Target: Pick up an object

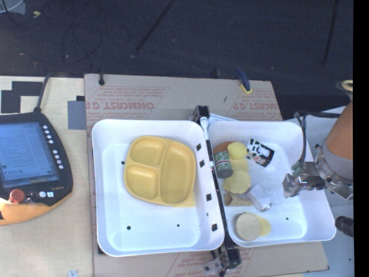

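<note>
While the tool (293, 184) hung over the right side of the right bin (314, 227), whether its metal tips were spread or pressed together could not be told from this slanted view, and nothing showed between them.

The candidates for picking lay in a cluster along that bin's left half, well apart from the tool: a small green-labelled can (222, 164), a rounded yellow fruit-like piece (237, 150), a flatter pale yellow piece (238, 182) beneath it, a black-and-white printed packet (260, 153), a pale round disc (248, 227) near the front wall, and a small grey block (258, 201) between disc and cluster.

To do the step well, I judged the arm should travel leftward and choose something that stood free. The disc and the grey block lay alone on bare floor, so they looked easier than the crowded items. A straight descent centred on one piece, with room on both sides, would likely avoid nudging neighbours.

By their look, the yellow pieces were smooth plastic and might slip; the can was cylindrical and hard; the packet was thin and flat. In the left bin (115, 235) rested a glossy yellow divided tray (160, 169) with three compartments.
</note>
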Tool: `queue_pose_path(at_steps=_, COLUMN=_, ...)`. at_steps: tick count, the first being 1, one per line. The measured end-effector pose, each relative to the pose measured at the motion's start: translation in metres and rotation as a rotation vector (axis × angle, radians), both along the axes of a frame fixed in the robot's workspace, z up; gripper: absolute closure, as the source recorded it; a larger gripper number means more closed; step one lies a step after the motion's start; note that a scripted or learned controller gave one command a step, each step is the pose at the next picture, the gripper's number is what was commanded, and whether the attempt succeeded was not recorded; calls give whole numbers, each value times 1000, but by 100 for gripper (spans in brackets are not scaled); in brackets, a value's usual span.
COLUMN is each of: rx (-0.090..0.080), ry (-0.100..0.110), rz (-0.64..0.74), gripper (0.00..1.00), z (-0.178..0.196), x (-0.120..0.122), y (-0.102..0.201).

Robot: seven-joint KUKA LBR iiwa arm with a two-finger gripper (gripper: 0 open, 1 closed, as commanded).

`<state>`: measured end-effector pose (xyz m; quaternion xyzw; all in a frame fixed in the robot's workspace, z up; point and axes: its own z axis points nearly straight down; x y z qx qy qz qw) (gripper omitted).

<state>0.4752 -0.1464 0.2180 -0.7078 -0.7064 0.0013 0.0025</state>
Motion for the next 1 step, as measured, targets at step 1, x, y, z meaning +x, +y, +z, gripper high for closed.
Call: queue_pose_path(at_steps=1, rx=-1, ry=-5, rz=5, gripper=100, z=36, x=1, y=37)
